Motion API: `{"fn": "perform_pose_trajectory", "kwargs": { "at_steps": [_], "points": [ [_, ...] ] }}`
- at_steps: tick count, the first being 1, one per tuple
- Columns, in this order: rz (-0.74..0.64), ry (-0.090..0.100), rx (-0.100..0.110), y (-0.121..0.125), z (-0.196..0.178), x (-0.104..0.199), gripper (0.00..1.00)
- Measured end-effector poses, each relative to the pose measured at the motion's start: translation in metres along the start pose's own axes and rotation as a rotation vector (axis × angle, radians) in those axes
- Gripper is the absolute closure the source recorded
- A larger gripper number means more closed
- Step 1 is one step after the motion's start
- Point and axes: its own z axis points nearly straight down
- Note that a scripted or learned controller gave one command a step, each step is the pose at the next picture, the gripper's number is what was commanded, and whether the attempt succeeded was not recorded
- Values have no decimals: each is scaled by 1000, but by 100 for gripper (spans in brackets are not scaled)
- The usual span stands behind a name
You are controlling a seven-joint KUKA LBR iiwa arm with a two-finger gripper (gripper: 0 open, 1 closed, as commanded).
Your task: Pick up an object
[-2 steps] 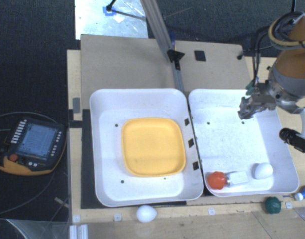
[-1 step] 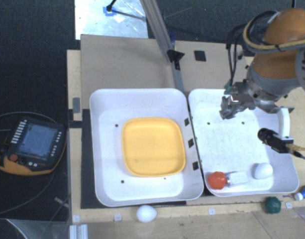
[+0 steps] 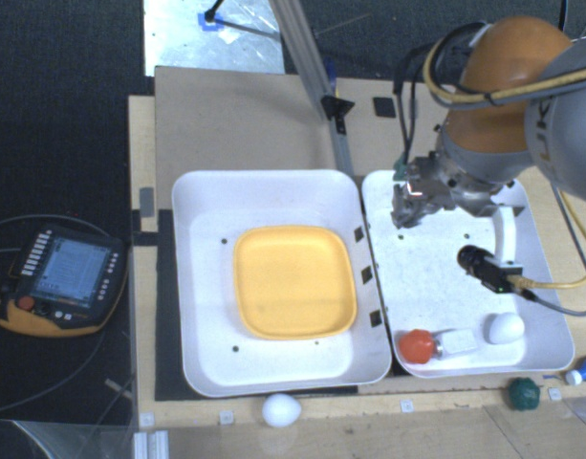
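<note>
My gripper (image 3: 406,208) hangs over the far left part of the right bin (image 3: 436,285), close to the wall it shares with the left bin. I see nothing held under it. Along the right bin's near edge lie a red-orange ball (image 3: 417,345), a small clear-white piece (image 3: 457,341) beside it, and a white egg-shaped object (image 3: 506,329). All three rest well in front of the gripper. A square yellow plate (image 3: 295,281) lies flat in the middle of the left bin (image 3: 202,256).
Outside the bins, a white egg (image 3: 281,410) sits on the bench's front edge, and a dark green ball (image 3: 524,393) and a blue item (image 3: 585,372) lie at front right. A teach pendant (image 3: 61,285) lies far left. A metal pole (image 3: 307,55) slants behind the bins.
</note>
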Motion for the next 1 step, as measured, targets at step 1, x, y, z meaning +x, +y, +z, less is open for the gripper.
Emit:
{"fn": "perform_pose_trajectory", "kwargs": {
  "at_steps": [1],
  "points": [
    [-1, 1, 0, -3, 4, 58, 100]
  ]
}}
